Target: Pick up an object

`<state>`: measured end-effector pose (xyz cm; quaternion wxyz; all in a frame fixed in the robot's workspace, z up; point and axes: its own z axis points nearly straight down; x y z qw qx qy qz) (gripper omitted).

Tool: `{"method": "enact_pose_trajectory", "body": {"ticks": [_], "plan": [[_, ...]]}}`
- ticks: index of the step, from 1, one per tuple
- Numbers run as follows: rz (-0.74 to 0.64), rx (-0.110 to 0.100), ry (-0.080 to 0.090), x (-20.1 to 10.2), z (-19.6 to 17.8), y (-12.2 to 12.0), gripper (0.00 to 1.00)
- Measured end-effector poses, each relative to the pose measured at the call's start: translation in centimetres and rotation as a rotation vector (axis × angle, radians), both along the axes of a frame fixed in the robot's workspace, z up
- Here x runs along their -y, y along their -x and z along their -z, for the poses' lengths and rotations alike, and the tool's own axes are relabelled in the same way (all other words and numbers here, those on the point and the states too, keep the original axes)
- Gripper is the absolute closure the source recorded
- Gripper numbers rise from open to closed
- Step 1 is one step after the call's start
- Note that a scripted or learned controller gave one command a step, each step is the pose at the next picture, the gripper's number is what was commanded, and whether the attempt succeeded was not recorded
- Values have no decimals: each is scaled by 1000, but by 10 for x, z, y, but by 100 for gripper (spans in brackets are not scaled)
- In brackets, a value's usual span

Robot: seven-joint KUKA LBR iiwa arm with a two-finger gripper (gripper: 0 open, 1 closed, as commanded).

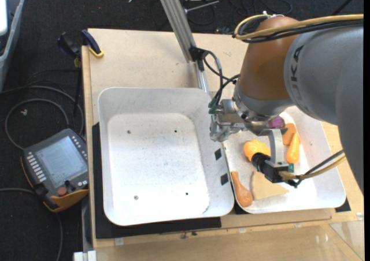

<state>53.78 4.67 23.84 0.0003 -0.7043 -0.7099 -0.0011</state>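
Left bin [115, 110]: lies left of the gripper [221, 129]. The gripper hangs over the right bin's [326, 199] left wall; whether it is open or closed cannot be told. The nearest candidate, a yellow object [254, 150], lies just right of the gripper, not gripped. An orange carrot-shaped piece [293, 149] lies farther right, its long axis roughly upright in view.

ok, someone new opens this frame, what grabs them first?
The big grey arm with its orange band, looming over the right-hand bin of the view. Under it sits a bright cluster: a yellow piece, an orange piece and a tan slab. The left-hand bin shows bare white floor.
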Motion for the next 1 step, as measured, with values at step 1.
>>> {"method": "enact_pose_trajectory", "body": {"ticks": [1], "plan": [[-1, 1, 0, -51, -8, -10, 100]]}}
